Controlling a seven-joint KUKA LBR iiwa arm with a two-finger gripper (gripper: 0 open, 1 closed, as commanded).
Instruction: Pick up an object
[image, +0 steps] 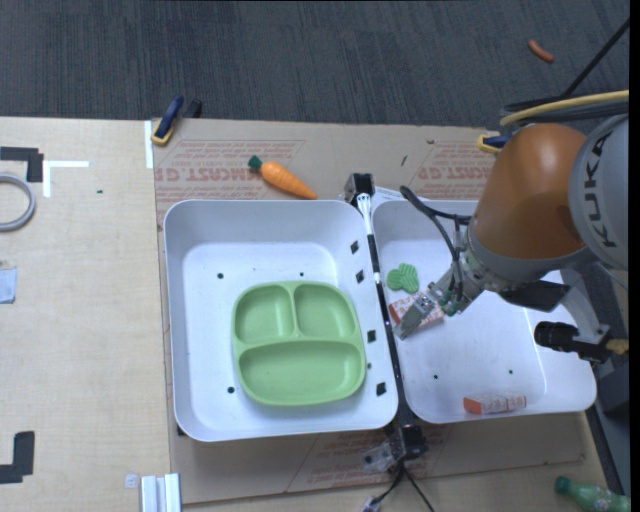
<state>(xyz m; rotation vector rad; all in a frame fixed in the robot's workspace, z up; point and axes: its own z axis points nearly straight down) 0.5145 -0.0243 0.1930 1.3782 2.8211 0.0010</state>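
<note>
Green bottle (590, 491) btm-right; carrot (283, 178) behind bins; green plate (298, 343) left bin.

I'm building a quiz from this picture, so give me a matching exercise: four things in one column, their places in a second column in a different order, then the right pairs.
Things
1. green plate
2. carrot
3. green leaf toy
4. orange packet

Places
A. on the cardboard beyond the left bin
B. right bin, near the divider, by the arm
C. in the left bin
D. right bin, near its front edge

Pairs: 1-C, 2-A, 3-B, 4-D
</note>
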